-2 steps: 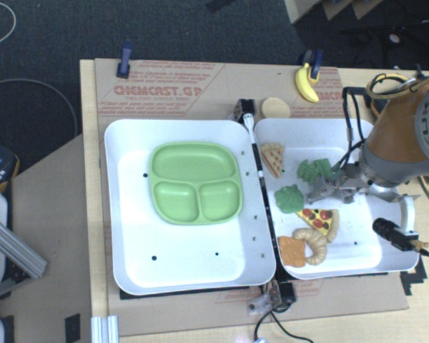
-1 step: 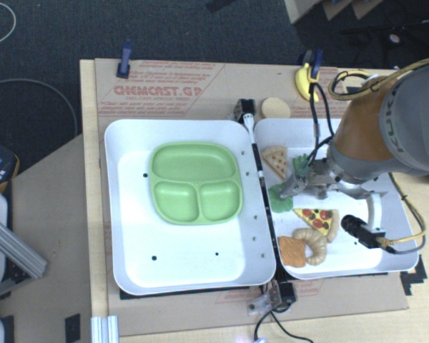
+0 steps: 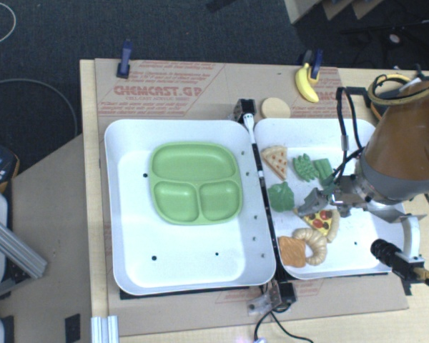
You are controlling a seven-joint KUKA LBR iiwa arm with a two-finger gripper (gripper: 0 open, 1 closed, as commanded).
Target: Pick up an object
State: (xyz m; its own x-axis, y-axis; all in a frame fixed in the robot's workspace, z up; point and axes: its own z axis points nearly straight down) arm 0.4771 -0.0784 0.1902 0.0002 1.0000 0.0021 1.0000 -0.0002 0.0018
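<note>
Single fixed camera, mounted above the desk (image 3: 164, 84), looked down at a slant. Framing was moderately distant: both white bins, the left bin (image 3: 121, 191) and the right bin (image 3: 357, 256), sat side by side in full. The arm (image 3: 404, 148) entered from the frame's right; dark floor (image 3: 57, 20) lay beyond.

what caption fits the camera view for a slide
Arm's tool poised over toy food in the right bin; green divided plate sits in the left bin.

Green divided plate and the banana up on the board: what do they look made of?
Green divided plate: likely moulded plastic, matte, uniform colour with soft rounded compartment ridges. Banana: probably toy plastic, glossy, evenly bright yellow; too small to be sure.
</note>
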